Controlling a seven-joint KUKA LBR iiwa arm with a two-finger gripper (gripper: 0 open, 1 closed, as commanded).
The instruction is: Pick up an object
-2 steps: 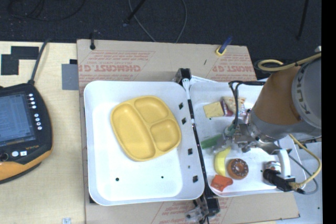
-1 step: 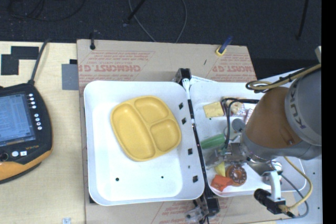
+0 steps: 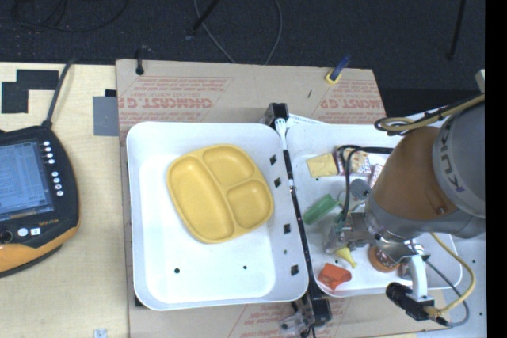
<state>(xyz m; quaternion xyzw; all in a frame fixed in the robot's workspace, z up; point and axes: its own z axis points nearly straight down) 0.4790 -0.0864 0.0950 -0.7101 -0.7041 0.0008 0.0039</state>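
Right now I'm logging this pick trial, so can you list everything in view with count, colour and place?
bins: two, white, side by side on the bench.
divided tray: one, yellow, in the left bin.
green object: one, green, right bin, middle.
red-orange object: one, right bin, near front edge.
small yellow piece: one, right bin, beside the gripper.
pale yellow block: one, right bin, toward the back.
handheld controller: one, black and orange, left of the bins.
clip: one, blue and yellow, on the cardboard's back edge.
arm: one, grey and orange, over the right bin.
gripper: one, low among the right bin's objects.
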